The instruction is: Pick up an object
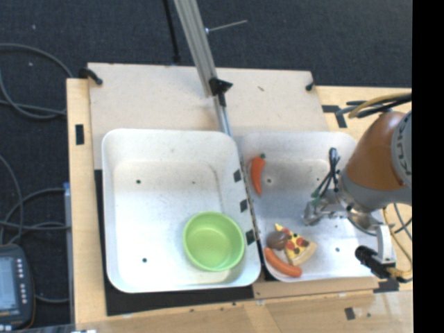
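Toward the right of the frame, the grey arm with its orange band (378, 159) reaches over the right-hand shallow white bin (291, 151), and its pincer (313, 216) hangs low above the bin floor at about the bin's middle height. Whether the pincer is open or closed cannot be told from this slant, and nothing is seen held in it.

A cluster of toys lies at the lower left corner of that bin, below and left of the pincer and apart from it: a yellow toy pizza slice with red dots (300, 248), a small brown rounded toy (279, 238) touching its left side, and an orange-red toy sausage (282, 263) lying just below them, close to the bin's lower edge. An orange toy carrot (257, 174) rests upright against the bin's left wall, near the upper part. Between the carrot, the cluster and the pincer the bin floor is bare white.

On the left, the left-hand shallow white bin (139, 158) holds a round light green plastic bowl (214, 241) at its lower right corner, near the dividing wall; its other floor is open. Both bins sit on the pale wooden counter (173, 96), with a slanted metal rail (198, 37) at the upper middle.
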`<control>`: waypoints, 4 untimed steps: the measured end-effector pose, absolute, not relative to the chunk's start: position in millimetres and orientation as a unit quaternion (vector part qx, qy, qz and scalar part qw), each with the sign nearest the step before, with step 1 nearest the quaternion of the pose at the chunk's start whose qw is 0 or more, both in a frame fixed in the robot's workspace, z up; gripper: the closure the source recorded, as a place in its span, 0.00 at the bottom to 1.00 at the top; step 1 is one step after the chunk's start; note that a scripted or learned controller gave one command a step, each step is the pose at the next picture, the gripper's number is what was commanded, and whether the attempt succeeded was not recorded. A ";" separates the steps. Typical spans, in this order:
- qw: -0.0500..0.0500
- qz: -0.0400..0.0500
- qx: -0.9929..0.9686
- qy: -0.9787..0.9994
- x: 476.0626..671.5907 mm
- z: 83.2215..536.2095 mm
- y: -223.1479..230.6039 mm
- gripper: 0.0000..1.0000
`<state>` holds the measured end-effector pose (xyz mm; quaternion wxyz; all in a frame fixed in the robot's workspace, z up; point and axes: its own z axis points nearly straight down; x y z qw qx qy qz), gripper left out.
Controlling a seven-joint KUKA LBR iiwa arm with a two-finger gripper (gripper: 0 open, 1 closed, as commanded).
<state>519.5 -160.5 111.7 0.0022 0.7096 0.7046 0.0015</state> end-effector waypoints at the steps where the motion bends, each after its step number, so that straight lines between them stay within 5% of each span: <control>1: 0.003 0.002 0.706 0.708 524.6 155.5 -159.1 1.00; 2: 0.004 0.002 0.706 0.708 526.9 209.5 -160.2 1.00; 4: -0.001 0.001 0.704 0.710 532.2 216.7 -39.4 1.00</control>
